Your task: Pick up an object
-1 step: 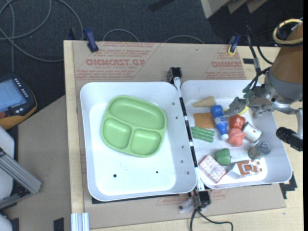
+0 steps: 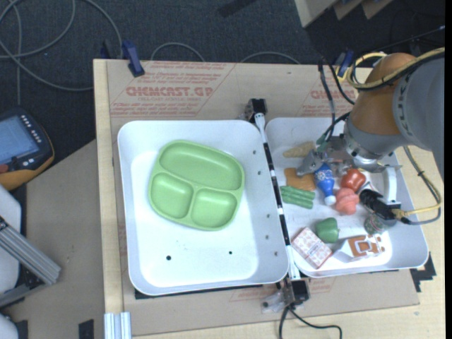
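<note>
- My gripper hangs low at centre-right, over the blue bottle — likely my target.
- Whether it's closed, I cannot tell.

Toys crowded, rt bin

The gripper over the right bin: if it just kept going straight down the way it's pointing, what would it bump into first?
Most likely the blue bottle, which lies right under the gripper among the toys in the right bin. The orange piece sits just beside it, so it could touch that too; depth is hard to judge from this slant.
</note>
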Robot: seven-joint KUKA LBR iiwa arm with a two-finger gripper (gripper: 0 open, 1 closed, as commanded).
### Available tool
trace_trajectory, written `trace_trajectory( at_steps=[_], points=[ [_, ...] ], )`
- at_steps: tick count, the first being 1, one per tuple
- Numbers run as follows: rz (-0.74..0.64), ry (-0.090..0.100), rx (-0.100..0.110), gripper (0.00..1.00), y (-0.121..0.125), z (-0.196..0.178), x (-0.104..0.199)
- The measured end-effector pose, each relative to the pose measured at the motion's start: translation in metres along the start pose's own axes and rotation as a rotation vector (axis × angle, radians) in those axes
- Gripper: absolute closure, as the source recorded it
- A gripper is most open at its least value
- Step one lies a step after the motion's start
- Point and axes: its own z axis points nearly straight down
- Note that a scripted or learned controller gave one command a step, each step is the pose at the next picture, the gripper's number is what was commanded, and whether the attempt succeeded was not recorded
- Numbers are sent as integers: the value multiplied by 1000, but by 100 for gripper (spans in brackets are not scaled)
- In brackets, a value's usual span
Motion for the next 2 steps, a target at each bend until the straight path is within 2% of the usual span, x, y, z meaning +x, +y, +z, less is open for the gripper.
trace_trajectory(
  at_steps=[1, 2],
  points=[
    [1, 0, -2, 100, 1, -10, 0],
    [-1, 1, 1, 100, -15, -100, 68]
  ],
)
